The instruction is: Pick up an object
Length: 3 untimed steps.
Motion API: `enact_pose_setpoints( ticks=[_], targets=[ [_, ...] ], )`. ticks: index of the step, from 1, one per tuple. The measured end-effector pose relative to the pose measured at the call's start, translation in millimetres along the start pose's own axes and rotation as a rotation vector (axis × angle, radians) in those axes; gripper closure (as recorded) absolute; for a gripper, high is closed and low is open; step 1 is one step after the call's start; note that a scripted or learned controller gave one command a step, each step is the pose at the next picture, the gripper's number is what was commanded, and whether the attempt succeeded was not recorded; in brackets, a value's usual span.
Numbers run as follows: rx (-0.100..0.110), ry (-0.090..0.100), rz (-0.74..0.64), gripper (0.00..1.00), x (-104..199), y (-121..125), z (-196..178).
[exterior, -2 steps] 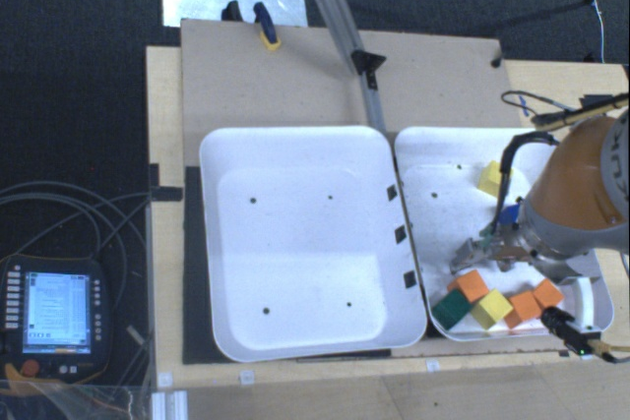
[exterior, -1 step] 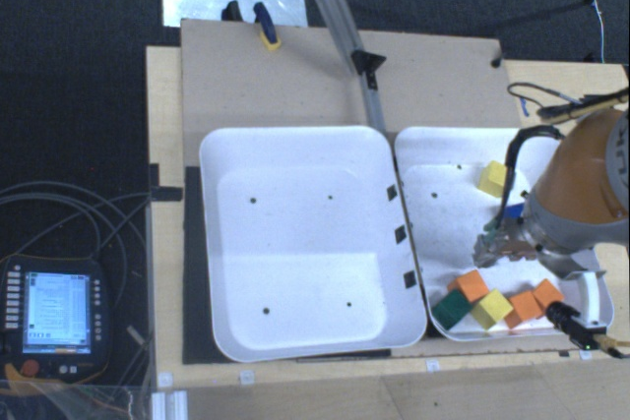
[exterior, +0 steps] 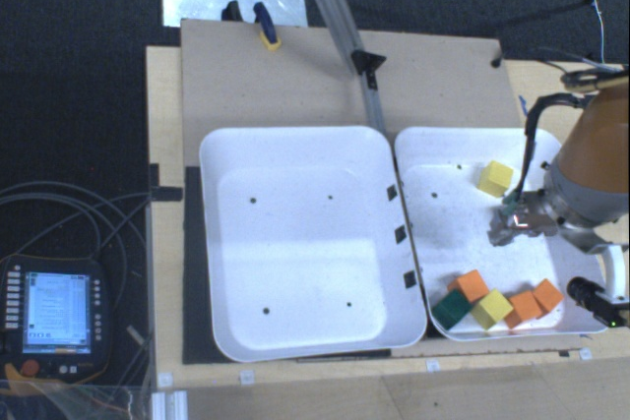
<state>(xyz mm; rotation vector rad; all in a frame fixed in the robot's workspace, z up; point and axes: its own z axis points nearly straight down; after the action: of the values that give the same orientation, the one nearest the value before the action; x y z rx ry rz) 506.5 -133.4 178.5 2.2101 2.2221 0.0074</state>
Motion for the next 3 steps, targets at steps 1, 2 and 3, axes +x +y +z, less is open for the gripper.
enact_pose_setpoints(
  ticks=[1, 2, 3],
  targets=[
    [0.001, 0.0, 0.0, 1.0, 4, -1, -48],
    [0.0, 0.0, 0.0, 1.0, 3, 2, -102],
    [0.006, 0.004, -0.005, 1.0, 60, 4, -90]
  ],
)
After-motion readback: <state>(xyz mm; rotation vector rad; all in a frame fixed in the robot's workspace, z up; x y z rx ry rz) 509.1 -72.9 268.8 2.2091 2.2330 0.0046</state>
